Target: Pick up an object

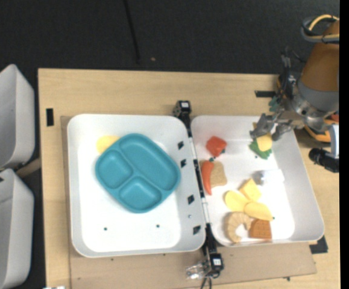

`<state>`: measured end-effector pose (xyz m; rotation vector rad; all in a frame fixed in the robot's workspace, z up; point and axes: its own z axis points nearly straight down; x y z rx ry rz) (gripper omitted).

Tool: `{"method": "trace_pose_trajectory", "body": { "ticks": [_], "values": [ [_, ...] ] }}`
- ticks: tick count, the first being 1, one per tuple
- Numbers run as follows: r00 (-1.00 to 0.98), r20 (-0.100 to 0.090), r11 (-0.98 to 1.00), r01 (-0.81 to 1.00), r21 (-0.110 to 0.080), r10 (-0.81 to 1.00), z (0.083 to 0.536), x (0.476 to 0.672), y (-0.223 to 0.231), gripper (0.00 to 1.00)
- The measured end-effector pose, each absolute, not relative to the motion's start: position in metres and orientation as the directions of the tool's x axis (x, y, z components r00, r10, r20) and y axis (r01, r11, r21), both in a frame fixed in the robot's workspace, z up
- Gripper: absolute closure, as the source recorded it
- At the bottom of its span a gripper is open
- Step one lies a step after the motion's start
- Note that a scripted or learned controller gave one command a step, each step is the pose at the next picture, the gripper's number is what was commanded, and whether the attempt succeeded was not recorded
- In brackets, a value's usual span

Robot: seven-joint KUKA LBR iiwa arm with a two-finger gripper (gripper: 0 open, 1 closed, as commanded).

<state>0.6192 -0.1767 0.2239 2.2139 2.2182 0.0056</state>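
Observation:
The right bin (295, 161) holds several toy foods. Among them are a red piece (216, 145), an orange carrot (207, 176) beside a tan slice (219, 173), yellow pieces (251, 191) and a brown waffle-like piece (260, 229). My gripper (269, 132) hangs over the bin's far right part. Directly under its tip is a yellow and green piece (262, 146), touching or nearly touching it. Whether that piece rests on the bin floor or is lifted is unclear.
The left bin (84, 221) holds a blue divided plate (138, 171), with a yellow item (106, 142) half hidden behind its far left edge. A small grey item (258, 176) lies mid right bin. A raised divider (192, 179) separates the bins.

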Motion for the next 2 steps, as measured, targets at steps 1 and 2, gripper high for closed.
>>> {"method": "trace_pose_trajectory", "body": {
  "ticks": [1,2],
  "values": [
    [-0.002,-0.001,0.002,1.0,0.003,1.0,0.243,0.62,-0.178,1.0],
    [-0.006,0.0,0.006,1.0,0.002,1.0,0.245,0.623,-0.126,1.0]
  ]
}}
